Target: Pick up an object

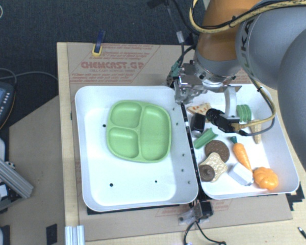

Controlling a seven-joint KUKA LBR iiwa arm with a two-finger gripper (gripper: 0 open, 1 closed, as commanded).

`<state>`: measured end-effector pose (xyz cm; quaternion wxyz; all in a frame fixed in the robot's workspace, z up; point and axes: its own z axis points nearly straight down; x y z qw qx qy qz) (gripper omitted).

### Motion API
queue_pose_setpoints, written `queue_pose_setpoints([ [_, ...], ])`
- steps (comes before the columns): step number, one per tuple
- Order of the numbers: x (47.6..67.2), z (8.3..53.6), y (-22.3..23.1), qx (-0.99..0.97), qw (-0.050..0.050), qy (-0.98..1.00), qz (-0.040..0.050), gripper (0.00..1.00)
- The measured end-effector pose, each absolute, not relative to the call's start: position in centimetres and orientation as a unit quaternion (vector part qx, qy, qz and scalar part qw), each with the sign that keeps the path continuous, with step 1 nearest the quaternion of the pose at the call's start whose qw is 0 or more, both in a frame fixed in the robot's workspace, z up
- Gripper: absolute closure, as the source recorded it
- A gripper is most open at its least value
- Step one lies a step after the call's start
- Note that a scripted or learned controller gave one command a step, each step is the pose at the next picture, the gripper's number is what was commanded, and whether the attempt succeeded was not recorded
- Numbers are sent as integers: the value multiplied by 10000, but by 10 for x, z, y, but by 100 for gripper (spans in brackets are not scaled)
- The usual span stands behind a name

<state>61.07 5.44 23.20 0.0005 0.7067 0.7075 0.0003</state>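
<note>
My gripper (pixel 185 93) hangs over the far left corner of the right bin (pixel 288 160), close to the wall between the two bins. Just below it in the view lie a tan cracker piece (pixel 199 108) and a small black block (pixel 197 122). Further down the same bin hold a green bean pod (pixel 205 138), a round brown cookie (pixel 217 149), a tan waffle piece (pixel 213 167), a carrot (pixel 241 155), an orange pumpkin-like toy (pixel 265 178), a white block (pixel 240 174) and a green striped piece (pixel 243 112). I see nothing held in the gripper.
A green divided plate (pixel 140 130) lies in the left bin (pixel 92 162). The arm's grey body and orange band (pixel 224 14) cover the far right of the bench. Cables hang beside the wrist. A blue and yellow clip (pixel 98 46) sits on the cardboard behind the bins.
</note>
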Motion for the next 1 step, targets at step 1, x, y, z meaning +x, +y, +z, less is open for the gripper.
queue_pose_setpoints([
  [1,615,216,53,7073,-10,7069,-15,100],
])
